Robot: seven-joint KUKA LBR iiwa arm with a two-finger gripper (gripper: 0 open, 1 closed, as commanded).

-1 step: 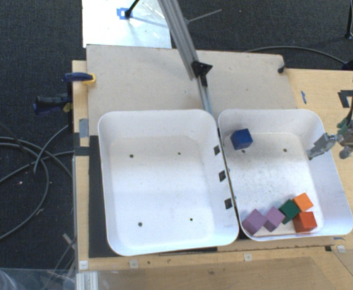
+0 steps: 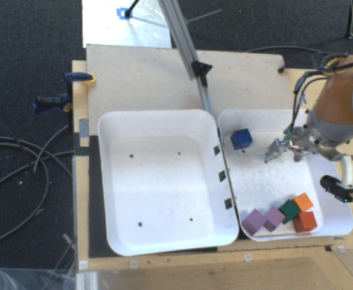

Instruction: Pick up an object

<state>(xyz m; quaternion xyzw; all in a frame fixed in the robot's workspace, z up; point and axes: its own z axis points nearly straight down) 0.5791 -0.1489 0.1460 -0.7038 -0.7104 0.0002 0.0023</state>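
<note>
Both white bins lie side by side, and the right bin (image 2: pixel 267 180) holds all the blocks. A blue cube (image 2: pixel 241 139) sits alone near its back left corner. Along its front edge lie two purple cubes (image 2: pixel 254 221) (image 2: pixel 273 217), a green cube (image 2: pixel 290 211), an orange cube (image 2: pixel 303 201) and a red-orange cube (image 2: pixel 305 221). My gripper (image 2: pixel 285 154) hangs over the right bin's upper right part, to the right of the blue cube and apart from it. Its fingers (image 2: pixel 273 151) look spread, with nothing between them.
The left bin (image 2: pixel 158 180) stands beside the right one, with a row of black clips along the shared wall. A grey pole (image 2: pixel 182 35) slants in from the top toward the bins. Blue clamps (image 2: pixel 73 77) grip the bench's left edge.
</note>
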